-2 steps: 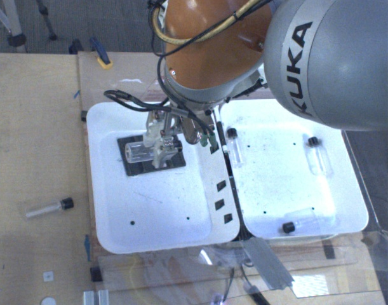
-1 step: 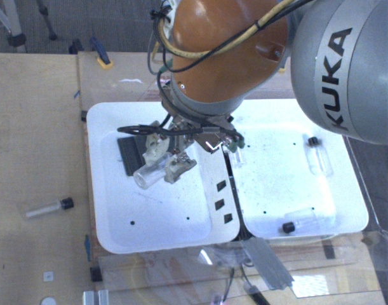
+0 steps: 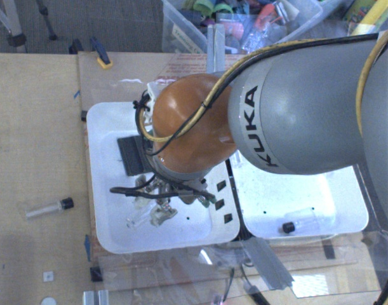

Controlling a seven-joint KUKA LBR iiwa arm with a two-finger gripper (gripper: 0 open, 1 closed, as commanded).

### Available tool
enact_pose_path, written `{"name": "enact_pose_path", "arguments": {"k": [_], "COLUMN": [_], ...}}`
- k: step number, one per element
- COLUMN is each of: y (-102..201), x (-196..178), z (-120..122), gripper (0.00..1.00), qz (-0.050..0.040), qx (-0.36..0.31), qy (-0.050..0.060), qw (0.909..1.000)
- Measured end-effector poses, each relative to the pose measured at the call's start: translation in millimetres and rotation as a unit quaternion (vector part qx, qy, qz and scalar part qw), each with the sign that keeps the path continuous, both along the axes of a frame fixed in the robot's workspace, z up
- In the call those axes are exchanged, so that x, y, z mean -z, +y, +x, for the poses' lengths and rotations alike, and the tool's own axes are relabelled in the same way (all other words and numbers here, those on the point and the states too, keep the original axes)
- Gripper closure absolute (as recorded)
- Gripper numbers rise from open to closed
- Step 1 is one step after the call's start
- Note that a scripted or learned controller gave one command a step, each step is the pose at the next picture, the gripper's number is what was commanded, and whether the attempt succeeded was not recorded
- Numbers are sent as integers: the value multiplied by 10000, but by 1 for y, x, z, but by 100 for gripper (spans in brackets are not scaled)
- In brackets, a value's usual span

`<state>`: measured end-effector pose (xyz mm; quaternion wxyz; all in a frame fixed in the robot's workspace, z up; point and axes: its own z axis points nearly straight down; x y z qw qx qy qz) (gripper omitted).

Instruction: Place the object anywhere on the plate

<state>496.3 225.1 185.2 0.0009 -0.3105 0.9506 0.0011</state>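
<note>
The only legible text is the brand name "KUKA", in black capital letters on the grey casing of the robot arm [image 3: 308,107], just beside the orange band; the letters run sideways along the arm. A label on the clear plastic tub [image 3: 181,33] behind the table carries print too small and blurred to read.

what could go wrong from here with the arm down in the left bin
The gripper sits low among small clear and dark pieces in the shallow white left bin, so it may snag or scatter them. The bulky orange wrist band hides much of that bin, including any plate, so placement cannot be checked.
</note>
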Motion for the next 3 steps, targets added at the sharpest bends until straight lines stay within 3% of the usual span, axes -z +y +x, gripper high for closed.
{"name": "enact_pose_path", "arguments": {"k": [1, 2, 3], "y": [0, -12, -10], "x": [-54, -94, -252], "z": [19, 97, 170], "gripper": [100, 100, 100], "qz": [7, 7, 3], "qx": [-2358, -3688, -3914], "qy": [-22, -35, -35], "qw": [9718, 9295, 9202]}}
